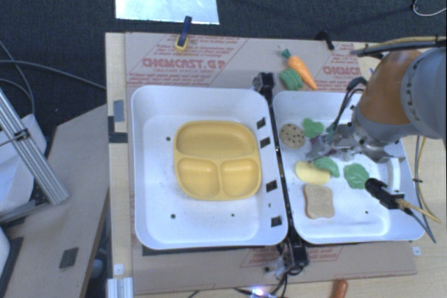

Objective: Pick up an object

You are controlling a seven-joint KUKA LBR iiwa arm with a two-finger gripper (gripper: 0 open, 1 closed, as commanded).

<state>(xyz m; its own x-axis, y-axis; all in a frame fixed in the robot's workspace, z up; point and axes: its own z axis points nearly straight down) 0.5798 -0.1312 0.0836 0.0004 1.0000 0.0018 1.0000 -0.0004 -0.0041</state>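
Locating the pincer: the pincer (323, 147) sits low over the right bin (335, 238), among the toy foods, with the arm reaching in from the right.
Pincer state: cannot be told; the wrist body covers its tips in this slanted view.
Task object: a green leaf piece (326, 165) lies on the bin floor just below the pincer in the view. As the closest item, it is judged the likely target.
Crowding: a yellow piece (312, 173) lies beside the leaf, down-left of the pincer. A tight approach is needed so that only one item is taken.
Other candidates: a cookie (291, 135) lies left of the pincer, a second green piece (313, 128) up-left, a third green piece (357, 175) down-right, and a bread slice (320, 201) farther below.
Out of reach zone: a carrot (302, 67) lies well above the pincer, outside the bin.
Left bin: the left bin (150, 171), far left of the pincer, holds a yellow divided tray (215, 158).
Progress: judged as approach stage; nothing is seen lifted.
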